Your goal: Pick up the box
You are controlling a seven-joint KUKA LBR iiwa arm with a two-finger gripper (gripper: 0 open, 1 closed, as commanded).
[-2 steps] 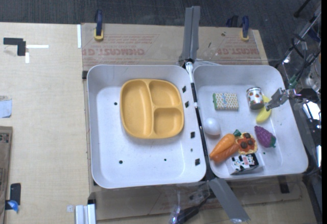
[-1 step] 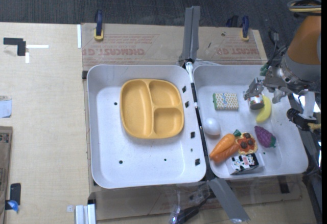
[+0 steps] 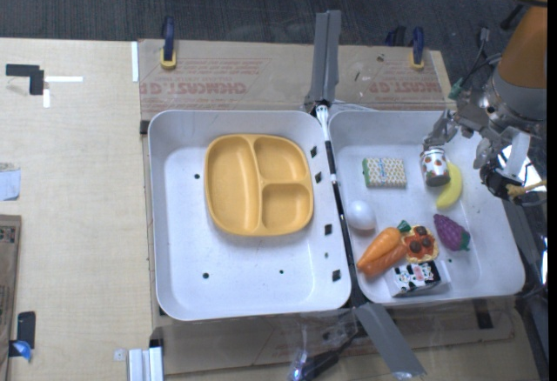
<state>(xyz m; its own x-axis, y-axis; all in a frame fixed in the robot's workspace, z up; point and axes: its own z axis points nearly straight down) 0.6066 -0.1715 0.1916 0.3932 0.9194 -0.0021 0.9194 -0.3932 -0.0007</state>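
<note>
Two shallow white bins sit side by side on a cardboard-lined bench [image 3: 261, 79], seen from above at a slant. The left bin [image 3: 174, 266] — smooth plastic with rounded corners — holds a single yellow tray [image 3: 258, 183], matte and soft-edged, divided into three compartments: one long section on its left, two smaller ones on its right.

The right bin [image 3: 496, 275] carries a scatter of small toy foods. Largest among them is an orange carrot [image 3: 379, 251], tapered and glossy, lying at a slant near the bin's left wall. Just beside it, at the near edge, lies the box [image 3: 414, 277], a flat black-and-white printed carton, with a square pizza slice [image 3: 420, 243] dotted in dark toppings touching its upper edge. To the right sits a bumpy purple bunch of grapes [image 3: 452, 231]. Farther back rest a rectangular green-and-white patterned cracker [image 3: 385, 171], a curved yellow banana [image 3: 451, 186] and, by the divider, a smooth white egg [image 3: 359, 215].

The grey arm [image 3: 526, 57], with its orange band, reaches in from the right. Its gripper [image 3: 433, 163] hangs over the back of the right bin, next to the banana's upper end and well apart from the box; whether it is spread or closed cannot be told, and nothing is seen in its grasp.
</note>
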